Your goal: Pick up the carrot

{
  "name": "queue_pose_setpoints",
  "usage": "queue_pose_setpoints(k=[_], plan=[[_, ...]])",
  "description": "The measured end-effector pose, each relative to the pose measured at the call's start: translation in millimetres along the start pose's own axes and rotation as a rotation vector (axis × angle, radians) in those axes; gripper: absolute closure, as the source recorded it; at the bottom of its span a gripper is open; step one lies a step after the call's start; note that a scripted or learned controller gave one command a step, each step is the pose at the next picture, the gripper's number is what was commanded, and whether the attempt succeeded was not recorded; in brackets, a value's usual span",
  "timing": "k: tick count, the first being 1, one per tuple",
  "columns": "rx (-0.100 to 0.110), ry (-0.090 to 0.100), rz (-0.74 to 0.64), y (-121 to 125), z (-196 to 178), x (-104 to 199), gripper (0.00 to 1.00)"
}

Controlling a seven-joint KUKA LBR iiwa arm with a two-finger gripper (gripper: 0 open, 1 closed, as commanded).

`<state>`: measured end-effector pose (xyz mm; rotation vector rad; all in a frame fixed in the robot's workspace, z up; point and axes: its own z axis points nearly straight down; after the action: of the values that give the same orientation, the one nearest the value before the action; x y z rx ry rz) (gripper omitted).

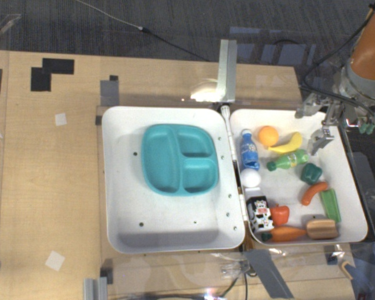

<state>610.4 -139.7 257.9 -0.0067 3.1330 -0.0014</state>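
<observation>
The carrot (288,234) is a long orange piece with a dark green end. It lies flat along the front wall of the right bin (356,195), between a small toy figure and a brown bread loaf. My gripper (319,136) hangs over the back right part of that bin, just right of the banana and well behind the carrot. Nothing is seen held in it. The orange-banded wrist (370,55) reaches in from the upper right.
The right bin also holds a blue bottle (249,150), an orange (268,134), a banana (287,144), a green bottle (287,160), a green pepper (311,172), a red-orange chili (314,192), a cucumber (330,205) and a loaf (322,229). The left bin holds a teal divided plate (180,159).
</observation>
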Motion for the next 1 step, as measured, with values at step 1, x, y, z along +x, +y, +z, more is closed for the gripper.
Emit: queue_pose_setpoints(k=[1], plan=[[-0.003, 0.009, 0.054, 34.5, 136.8, -15.8, 0.0]])
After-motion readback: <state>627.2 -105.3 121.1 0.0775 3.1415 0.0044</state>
